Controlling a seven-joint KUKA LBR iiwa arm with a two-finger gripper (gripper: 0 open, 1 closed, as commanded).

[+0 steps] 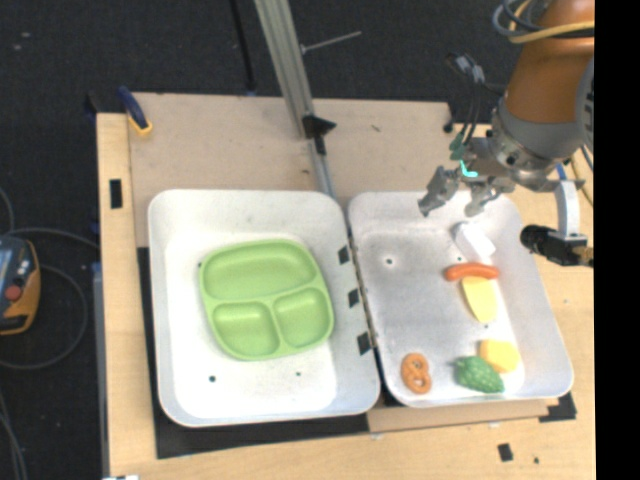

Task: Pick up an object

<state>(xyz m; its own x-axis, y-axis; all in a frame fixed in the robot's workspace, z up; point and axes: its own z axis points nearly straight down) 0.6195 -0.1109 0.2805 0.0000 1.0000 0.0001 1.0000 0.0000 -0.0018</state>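
Note:
My gripper (460,198) hangs over the far edge of the right bin (400,298). Its two fingers are spread open and nothing is between them. Just below it a small white block (473,240) lies in the bin. Nearer the front come an orange stick-shaped piece (470,271) and a yellow wedge (481,299). At the bin's front lie a yellow block (500,354), a green broccoli-like piece (478,375) and an orange pretzel (416,372).
The left bin (180,368) holds a green divided plate (266,298). A metal post (290,68) rises behind the two bins, near their shared edge. The left half of the right bin is bare white floor.

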